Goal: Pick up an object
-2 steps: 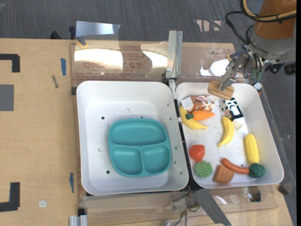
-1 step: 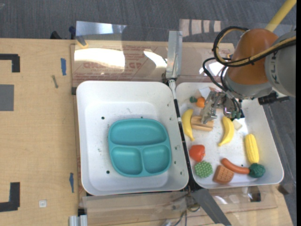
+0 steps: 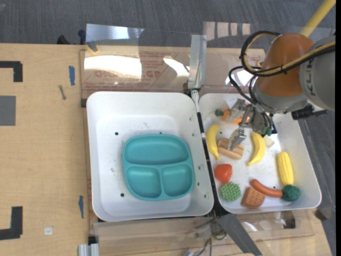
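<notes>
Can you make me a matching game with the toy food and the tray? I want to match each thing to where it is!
Things:
1. teal tray
2. corn cob
3. red tomato
4. carrot

Places:
A. in the right bin, just above the green broccoli
B. in the left bin
C. near the right bin's right wall
D. along the right bin's bottom edge, beside the waffle

Pairs: 1-B, 2-C, 3-A, 4-D
</notes>
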Robot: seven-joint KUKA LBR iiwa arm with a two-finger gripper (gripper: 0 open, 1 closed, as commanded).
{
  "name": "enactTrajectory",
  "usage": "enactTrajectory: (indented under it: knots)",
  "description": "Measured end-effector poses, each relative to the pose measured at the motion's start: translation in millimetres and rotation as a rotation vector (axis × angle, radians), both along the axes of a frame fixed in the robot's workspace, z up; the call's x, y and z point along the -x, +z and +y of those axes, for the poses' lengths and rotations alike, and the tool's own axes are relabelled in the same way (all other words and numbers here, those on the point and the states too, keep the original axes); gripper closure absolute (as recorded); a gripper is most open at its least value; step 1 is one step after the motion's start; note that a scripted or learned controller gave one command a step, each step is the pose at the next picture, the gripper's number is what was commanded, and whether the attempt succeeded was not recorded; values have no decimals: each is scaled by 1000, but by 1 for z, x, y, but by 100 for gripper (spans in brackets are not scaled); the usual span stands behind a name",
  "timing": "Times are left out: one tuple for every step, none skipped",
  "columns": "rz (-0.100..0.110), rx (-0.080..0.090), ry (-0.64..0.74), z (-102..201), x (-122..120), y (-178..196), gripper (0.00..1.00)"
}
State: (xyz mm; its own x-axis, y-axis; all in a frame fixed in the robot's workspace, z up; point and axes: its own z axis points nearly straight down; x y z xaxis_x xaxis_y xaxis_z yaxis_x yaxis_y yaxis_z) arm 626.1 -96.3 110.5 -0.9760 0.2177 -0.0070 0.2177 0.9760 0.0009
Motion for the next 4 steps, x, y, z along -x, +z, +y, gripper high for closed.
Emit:
enactTrajectory:
  knots:
    - [-20,0,22,-7,41,-13,0]
    - [58,-16,-50,-34,-14,-18,0]
    - [22,-9,-52,-34,-22,-3,100]
    - [-6,-2,-259,5,32,118,100]
